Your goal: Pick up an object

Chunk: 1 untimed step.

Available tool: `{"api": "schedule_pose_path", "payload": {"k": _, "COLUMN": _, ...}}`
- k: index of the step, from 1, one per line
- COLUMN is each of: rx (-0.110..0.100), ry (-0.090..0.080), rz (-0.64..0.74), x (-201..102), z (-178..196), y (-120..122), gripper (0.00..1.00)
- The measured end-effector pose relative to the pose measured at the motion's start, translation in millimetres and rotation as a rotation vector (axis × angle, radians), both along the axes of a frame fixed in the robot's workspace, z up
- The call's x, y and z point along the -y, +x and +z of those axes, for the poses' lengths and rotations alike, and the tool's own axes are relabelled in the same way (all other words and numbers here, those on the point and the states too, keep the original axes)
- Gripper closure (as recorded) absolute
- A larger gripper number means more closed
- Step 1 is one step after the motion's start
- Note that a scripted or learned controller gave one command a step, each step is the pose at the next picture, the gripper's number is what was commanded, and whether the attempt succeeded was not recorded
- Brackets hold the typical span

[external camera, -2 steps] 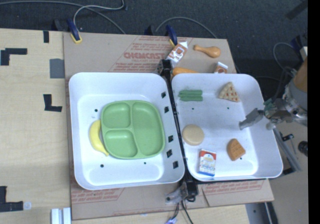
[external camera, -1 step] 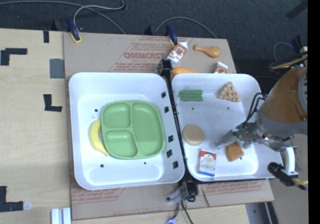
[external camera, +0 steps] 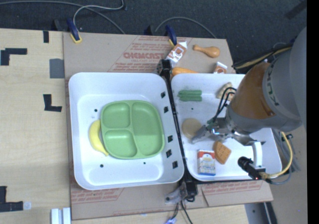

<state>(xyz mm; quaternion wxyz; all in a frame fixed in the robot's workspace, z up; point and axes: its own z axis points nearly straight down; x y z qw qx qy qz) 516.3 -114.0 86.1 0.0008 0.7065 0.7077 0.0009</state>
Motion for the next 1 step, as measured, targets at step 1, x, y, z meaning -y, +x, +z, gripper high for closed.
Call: {"api": "schedule_pose_path", "payload": {"k": 1, "rx": -0.003, "ry": -0.002, "rz": -0.002, "x": 61.0, "z": 92.4, "y": 17.0, "gripper": 0.00}}
